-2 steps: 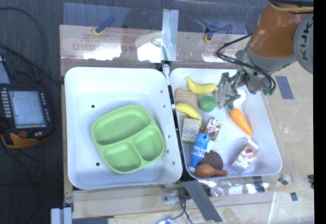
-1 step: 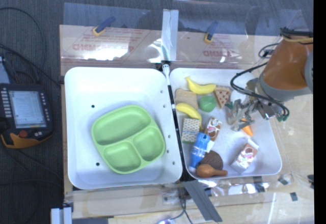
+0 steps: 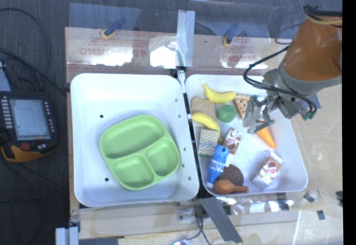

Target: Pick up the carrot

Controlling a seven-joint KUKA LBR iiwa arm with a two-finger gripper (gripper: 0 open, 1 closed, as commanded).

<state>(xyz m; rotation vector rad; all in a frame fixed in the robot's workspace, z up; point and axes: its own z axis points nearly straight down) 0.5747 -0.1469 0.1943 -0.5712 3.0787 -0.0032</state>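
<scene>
The carrot (image 3: 267, 137) is a short orange wedge lying in the right bin (image 3: 295, 152), near its right wall. My gripper (image 3: 258, 118) hangs low over the bin, just up and left of the carrot, its tip right at the carrot's upper end. I cannot tell whether they touch. The grey wrist and its orange band (image 3: 314, 49) rise to the upper right.
Crowded beside the carrot are two bananas (image 3: 218, 94), a green ball (image 3: 226, 112), a pizza slice (image 3: 241, 106), a small carton (image 3: 232, 140), a blue bottle (image 3: 218, 163), a drumstick (image 3: 228, 186) and a milk carton (image 3: 268, 170). A green divided plate (image 3: 140, 151) lies in the left bin (image 3: 89, 93).
</scene>
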